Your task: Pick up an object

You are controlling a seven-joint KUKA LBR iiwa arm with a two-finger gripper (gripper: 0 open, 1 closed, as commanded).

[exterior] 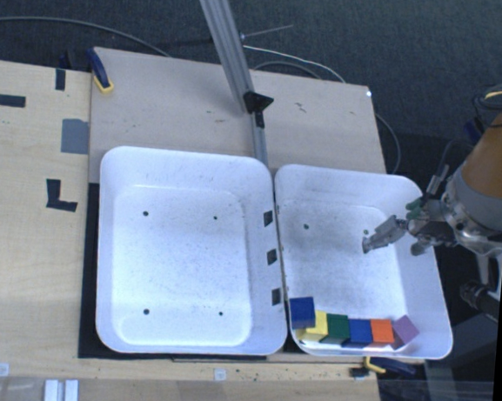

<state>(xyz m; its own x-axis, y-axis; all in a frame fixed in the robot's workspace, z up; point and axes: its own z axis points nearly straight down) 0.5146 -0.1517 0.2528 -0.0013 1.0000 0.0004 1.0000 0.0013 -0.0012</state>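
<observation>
A row of small blocks lies along the near edge of the right bin [338,203]: a blue block [302,311], a yellow one [313,331], a green one [337,327], a second blue one [360,331], an orange one [382,331] and a purple one [405,328]. My gripper [398,242] hangs over the right side of that bin, well behind the blocks. It is open, with nothing between its fingers. The grey arm with its orange band [490,168] comes in from the right.
The left bin [183,181] sits beside the right one, joined by a divider with dark clips. A slanted metal pole [230,45] rises behind the bins. Cables run across the dark floor at the back.
</observation>
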